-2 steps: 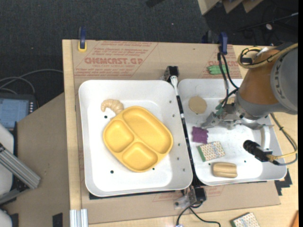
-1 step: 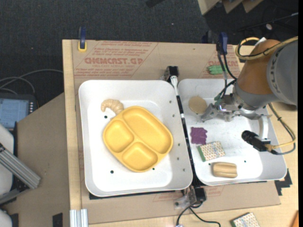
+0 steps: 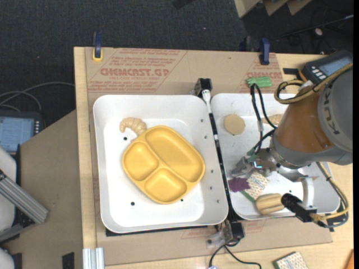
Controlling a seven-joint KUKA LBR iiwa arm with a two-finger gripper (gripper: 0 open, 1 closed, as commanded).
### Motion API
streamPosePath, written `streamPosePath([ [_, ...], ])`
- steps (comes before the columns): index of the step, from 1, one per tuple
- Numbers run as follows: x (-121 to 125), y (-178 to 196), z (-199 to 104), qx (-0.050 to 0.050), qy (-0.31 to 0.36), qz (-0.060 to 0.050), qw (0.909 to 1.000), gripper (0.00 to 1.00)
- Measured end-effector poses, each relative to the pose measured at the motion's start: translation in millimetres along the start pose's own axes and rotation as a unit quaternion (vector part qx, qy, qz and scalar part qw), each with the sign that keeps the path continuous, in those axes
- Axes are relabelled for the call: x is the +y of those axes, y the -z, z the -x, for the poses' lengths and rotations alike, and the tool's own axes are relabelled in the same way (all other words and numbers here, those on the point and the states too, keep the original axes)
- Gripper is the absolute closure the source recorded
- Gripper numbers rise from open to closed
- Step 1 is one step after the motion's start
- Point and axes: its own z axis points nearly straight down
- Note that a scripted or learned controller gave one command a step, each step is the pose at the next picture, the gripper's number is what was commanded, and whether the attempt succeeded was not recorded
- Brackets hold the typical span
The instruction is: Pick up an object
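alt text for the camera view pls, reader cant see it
A grey and orange robot arm reaches from the right down into the right white bin, among small food toys. The left white bin holds a yellow divided plate and a tan croissant toy.

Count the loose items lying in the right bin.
4 visible: a round tan piece near the far left corner, a purple piece, a patterned piece beside it, and a tan block at the near edge. The arm may hide more.

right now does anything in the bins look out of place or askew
Mildly: the yellow divided plate sits skewed in the left bin, with a croissant-shaped piece touching its upper-left rim. Nothing looks spilled or broken.
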Motion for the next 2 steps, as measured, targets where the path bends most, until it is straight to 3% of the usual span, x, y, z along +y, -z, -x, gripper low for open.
streamPosePath([
  [1,-26.0,0.2,27.0,-0.001,-0.001,0.001,1.0000,0.00],
  [2,20.3,0.9,33.9,-0.003,0.001,0.006,1.0000,0.00],
])
